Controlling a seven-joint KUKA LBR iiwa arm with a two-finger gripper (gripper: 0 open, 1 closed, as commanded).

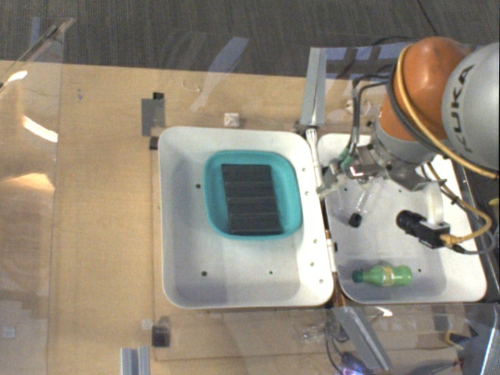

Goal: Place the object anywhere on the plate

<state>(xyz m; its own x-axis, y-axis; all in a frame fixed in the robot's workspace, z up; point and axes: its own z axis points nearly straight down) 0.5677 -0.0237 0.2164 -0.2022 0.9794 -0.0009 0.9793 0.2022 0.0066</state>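
Observation:
A teal plate (291, 180) with rounded corners lies in the left bin (187, 272). A dark ridged rectangular object (250, 199) rests flat in the plate's middle. My gripper (350, 203) hangs over the left part of the right bin (461, 287), just right of the wall between the two bins. It is apart from the plate and from the dark object. A small green bottle (383, 275) lies on its side near the front of the right bin, below the gripper.
The arm's grey and orange wrist (437, 92) covers the back of the right bin. A black cable plug (418, 227) with a yellow cable hangs over that bin's right side. Small metal brackets (154, 116) stand on the wooden bench around the bins.

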